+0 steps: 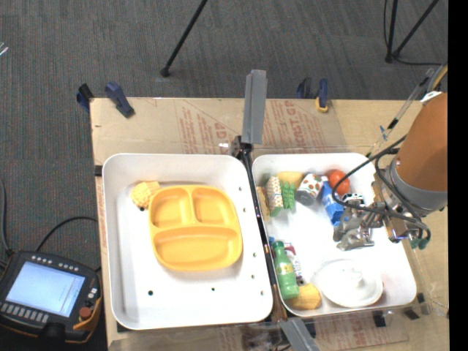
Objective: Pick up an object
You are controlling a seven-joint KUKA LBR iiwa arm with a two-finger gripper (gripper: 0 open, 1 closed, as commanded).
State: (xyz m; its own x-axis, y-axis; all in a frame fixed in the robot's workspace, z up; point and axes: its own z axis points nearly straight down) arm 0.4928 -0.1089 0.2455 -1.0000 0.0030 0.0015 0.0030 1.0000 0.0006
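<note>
Left bin [117,269] holds a yellow tray [196,227]; right bin [398,265] holds clutter under the gripper [356,236], whose grasp I cannot tell.

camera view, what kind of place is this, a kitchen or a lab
Most likely a robotics lab: two white bins on a clamped cardboard bench, toy food and a yellow divided tray, a teach pendant on the carpet, and tripod legs behind.

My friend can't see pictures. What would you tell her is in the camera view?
A robot arm's gripper hangs over the right white bin, which holds a green bottle, a white plate, an orange ball and other small toys. The left white bin holds a yellow divided tray beside a small yellow toy.
</note>
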